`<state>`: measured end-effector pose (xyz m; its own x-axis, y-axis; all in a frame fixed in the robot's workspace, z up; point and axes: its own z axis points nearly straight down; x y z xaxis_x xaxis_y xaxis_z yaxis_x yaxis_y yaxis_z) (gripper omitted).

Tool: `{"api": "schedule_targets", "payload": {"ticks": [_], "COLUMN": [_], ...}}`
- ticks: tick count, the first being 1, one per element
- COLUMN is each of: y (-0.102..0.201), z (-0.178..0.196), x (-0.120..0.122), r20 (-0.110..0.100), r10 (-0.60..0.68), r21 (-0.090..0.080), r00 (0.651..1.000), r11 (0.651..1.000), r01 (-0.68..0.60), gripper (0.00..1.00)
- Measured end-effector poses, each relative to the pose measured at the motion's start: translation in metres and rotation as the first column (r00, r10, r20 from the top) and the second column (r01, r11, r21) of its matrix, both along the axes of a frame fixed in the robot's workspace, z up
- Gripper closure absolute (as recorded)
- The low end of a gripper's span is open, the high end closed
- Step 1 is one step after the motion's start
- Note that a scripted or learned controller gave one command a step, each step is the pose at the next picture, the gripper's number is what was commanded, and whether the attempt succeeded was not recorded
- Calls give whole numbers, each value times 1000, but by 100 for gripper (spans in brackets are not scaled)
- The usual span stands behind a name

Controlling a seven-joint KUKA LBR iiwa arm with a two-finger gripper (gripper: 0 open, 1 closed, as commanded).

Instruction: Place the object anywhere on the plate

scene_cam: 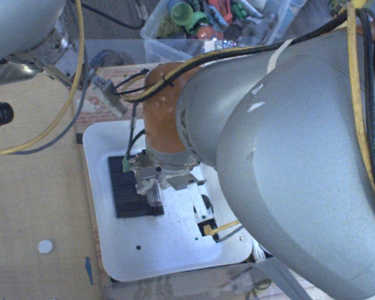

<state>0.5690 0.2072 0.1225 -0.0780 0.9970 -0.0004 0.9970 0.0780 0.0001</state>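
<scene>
A flat black ribbed block (125,189) lies on the left part of the white plate (129,258), which sits on the wooden bench. My gripper (152,195) hangs straight down over the block's right edge, at or just above its surface. The orange band and the thick grey arm hide the right side of the plate and most of the gripper's body. From this angle I cannot make out whether anything sits between its tips.
A clear plastic box (226,12) full of coloured toys stands at the back. On the bench to the left lie a small white disc (45,246) and a blue mark (88,269). Yellow cables and a grey machine part hang over the top left.
</scene>
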Motion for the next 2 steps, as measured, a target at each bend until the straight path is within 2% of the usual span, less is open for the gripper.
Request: {"api": "schedule_targets", "payload": {"ticks": [1,2], "y": [-20,-69], "z": [88,56], "x": [-88,13], "r20": [-4,-1], "r10": [-26,-456], "r21": [0,-1], "r00": [1000,890], "r11": [1000,890], "r01": [26,456], "gripper": [100,100]}}
